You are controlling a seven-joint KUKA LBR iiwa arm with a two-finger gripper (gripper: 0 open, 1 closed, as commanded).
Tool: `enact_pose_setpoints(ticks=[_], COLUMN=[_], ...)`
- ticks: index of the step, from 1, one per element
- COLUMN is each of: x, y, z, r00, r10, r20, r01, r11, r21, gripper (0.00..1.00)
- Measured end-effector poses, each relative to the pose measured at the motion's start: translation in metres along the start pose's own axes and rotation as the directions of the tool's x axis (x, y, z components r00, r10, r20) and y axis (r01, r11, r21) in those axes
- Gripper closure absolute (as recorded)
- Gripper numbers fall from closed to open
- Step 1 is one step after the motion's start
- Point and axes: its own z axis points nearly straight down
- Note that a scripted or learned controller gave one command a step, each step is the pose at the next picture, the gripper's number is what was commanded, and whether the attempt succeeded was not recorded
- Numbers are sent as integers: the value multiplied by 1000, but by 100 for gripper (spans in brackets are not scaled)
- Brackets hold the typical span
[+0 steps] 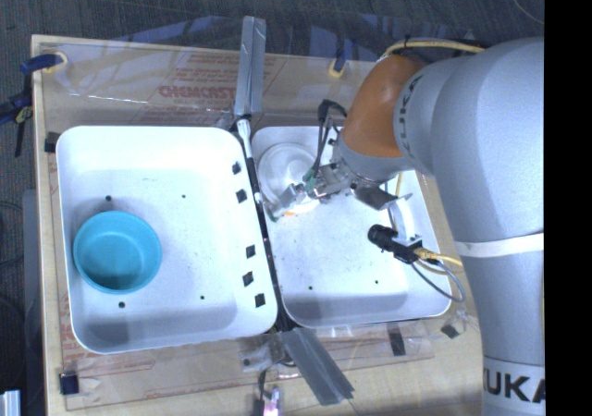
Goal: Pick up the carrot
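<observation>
The arm reaches in from the desk's right edge and bends down over the right bin, so that its jaws sit low near that bin's far left corner, close to the divider between the two bins. That is where the carrot seems to be: a small orange sliver shows on the bin floor just at the tip of the jaws, against the left wall. It is too small to say how it lies or whether the jaws touch it, and I cannot tell whether they are wide or narrow, since the wrist and cabling crowd that spot. A pale round thing, perhaps a clear cup or lid, rests just behind, towards the bin's far edge; its closeness probably explains the slanted approach, which keeps the wrist off it.

The left bin carries a blue bowl near its left edge, well apart from the work and playing no part in it.

Judging by this, the grasp is not yet proven: the carrot lies hard by the wall, which leaves little room for one side of the jaws, so a slip or a miss looks quite possible
</observation>
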Motion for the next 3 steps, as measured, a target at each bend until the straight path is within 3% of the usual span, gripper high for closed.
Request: enact_pose_setpoints(ticks=[1,2,3], x=[17,-9,23], y=[7,-66,-61], z=[-1,-108,-150], r00=[961,926,979], r10=[275,378,205], r20=[-4,-15,-11], r01=[-275,-379,-205], r11=[961,925,979], r21=[-9,-12,-16], gripper=[0,0,0])
